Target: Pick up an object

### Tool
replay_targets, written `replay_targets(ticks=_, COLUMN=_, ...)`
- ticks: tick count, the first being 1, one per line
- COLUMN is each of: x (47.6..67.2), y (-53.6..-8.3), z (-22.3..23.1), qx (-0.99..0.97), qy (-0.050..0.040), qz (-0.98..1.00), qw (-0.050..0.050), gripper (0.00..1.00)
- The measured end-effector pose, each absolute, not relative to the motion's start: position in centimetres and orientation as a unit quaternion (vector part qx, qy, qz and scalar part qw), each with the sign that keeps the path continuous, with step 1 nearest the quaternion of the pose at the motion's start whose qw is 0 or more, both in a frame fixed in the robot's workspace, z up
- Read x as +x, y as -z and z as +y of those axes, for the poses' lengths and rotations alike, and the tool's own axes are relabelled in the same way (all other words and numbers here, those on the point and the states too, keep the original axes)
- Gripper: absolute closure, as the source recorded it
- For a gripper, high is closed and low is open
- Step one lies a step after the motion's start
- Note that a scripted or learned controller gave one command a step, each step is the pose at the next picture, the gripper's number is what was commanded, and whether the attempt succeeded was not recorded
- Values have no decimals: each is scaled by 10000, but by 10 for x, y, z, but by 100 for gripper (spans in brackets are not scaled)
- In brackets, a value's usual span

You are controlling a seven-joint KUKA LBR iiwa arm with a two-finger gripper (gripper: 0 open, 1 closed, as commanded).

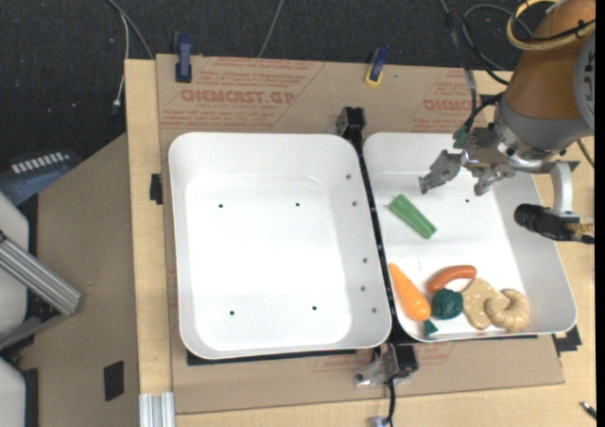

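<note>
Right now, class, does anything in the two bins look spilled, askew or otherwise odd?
Nothing stands out. The toy foods, a carrot, sausage and croissant among them, sit bunched in the right bin's near corner, with a green piece lying alone mid-bin. The end effector hovers open above that bin.

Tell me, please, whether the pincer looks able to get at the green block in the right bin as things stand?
Probably yes. The pincer hangs open above the right bin, and the green block lies alone on bare floor, apart from the carrot.
</note>
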State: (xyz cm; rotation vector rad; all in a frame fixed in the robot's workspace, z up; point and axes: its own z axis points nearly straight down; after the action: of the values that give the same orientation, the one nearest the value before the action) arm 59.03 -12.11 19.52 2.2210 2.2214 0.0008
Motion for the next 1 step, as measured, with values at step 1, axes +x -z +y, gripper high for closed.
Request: replay_targets(ticks=1, x=607, y=-101, z=-120, qx=7068, qy=14, qz=7074, qw=-18, gripper=0)
